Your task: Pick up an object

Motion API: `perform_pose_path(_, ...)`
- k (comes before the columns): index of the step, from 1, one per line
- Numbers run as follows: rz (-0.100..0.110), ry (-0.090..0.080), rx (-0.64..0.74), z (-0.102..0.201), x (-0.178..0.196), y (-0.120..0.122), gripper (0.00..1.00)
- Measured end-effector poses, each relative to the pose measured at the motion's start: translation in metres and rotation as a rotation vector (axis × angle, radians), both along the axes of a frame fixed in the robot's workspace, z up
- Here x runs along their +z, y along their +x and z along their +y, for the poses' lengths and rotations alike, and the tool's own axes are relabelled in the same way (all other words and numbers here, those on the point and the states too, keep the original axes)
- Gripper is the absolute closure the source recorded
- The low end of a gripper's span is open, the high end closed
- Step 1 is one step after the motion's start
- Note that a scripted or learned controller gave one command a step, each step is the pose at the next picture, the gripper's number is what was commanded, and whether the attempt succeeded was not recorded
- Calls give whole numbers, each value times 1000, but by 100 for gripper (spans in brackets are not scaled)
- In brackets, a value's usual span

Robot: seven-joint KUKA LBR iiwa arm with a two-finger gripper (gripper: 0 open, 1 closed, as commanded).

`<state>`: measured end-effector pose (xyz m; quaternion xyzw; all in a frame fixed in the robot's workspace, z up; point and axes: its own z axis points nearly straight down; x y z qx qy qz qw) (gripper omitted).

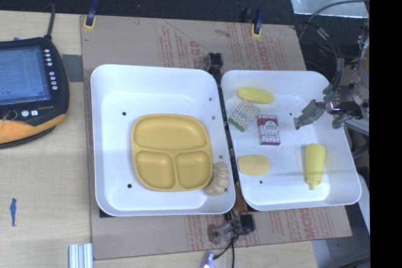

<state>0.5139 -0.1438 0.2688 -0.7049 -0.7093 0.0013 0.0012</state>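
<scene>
Gripper [323, 115] hangs over the right bin's [286, 198] far right edge, fingers spread, nothing in them; yellow mustard bottle [314, 164] sits just below it.

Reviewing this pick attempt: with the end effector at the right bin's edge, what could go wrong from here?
1. The patterned packet and red box lie almost touching, so a grasp at one may nudge or catch the other.
2. The yellow bottle is rounded and lies on its side; it could roll or slip from a pinch.
3. The end effector sits low near the right bin's wall, so a sideways move risks clipping the rim.
</scene>
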Motion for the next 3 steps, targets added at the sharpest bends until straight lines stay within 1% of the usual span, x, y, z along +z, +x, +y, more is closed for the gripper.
perform_pose_path(1,4,0,1,28,-165,45,0)
perform_pose_path(2,0,-1,0,24,-177,51,0)
perform_pose_path(3,3,-3,2,22,-167,51,100)
